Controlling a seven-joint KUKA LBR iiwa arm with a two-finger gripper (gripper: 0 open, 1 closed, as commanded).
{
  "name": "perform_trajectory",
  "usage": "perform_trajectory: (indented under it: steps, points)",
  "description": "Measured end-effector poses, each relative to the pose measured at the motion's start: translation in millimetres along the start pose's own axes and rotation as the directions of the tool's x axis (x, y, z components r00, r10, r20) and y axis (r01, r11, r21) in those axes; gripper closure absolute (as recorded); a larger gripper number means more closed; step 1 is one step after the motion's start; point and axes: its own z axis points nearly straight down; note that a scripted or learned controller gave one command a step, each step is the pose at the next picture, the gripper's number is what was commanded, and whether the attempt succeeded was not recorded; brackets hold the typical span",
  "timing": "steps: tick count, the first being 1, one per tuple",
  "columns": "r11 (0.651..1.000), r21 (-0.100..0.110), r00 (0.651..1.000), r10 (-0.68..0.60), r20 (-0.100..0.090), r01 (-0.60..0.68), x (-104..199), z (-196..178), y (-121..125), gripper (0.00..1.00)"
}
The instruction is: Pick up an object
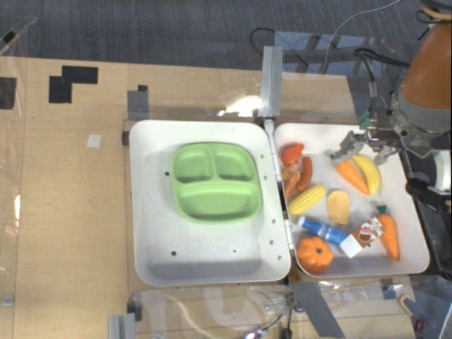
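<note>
**Gripper parked over the banana, nothing grabbed yet**

The toy banana (369, 173) is lying in the right bin (417, 256), touching a toy carrot (352, 176) at the bin's far side. The approach step seems to be in hand; a straight drop is probably called for next. The gripper (365, 147) is seen spread apart just above both, with nothing held between its fingers

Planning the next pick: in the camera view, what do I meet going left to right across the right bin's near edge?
Pumpkin → blue bottle → small carton → carrot.
</note>
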Motion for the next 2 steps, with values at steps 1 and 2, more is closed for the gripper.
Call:
perform_trajectory:
  steps: [1,2]
  points:
    - [0.988,-0.002,0.988,0.156,0.0,-0.156,4.6,-34.5,47.3,0.0]
    - [0.982,-0.001,0.982,0.189,0.0,-0.189,-8.6,171.0,62.9,0.0]
